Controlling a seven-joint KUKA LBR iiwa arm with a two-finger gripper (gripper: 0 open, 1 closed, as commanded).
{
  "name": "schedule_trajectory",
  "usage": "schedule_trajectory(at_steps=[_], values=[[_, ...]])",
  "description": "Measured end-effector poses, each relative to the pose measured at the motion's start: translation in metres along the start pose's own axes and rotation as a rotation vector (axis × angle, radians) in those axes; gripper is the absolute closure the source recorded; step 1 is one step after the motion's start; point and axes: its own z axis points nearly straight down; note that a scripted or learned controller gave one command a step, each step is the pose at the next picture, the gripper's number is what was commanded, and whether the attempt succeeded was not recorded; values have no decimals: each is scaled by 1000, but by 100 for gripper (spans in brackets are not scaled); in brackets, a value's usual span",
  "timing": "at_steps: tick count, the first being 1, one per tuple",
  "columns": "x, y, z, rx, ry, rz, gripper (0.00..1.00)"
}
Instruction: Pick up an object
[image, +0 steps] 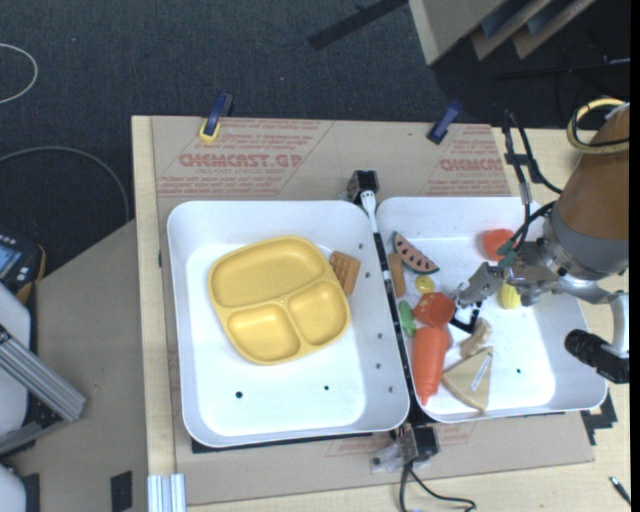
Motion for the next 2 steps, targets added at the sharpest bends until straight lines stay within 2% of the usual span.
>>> schedule_trajectory(at_steps=[1, 2], values=[[0, 2, -4, -9, -1, -2, 0], [-3, -3, 58, 0, 0, -1, 0]])
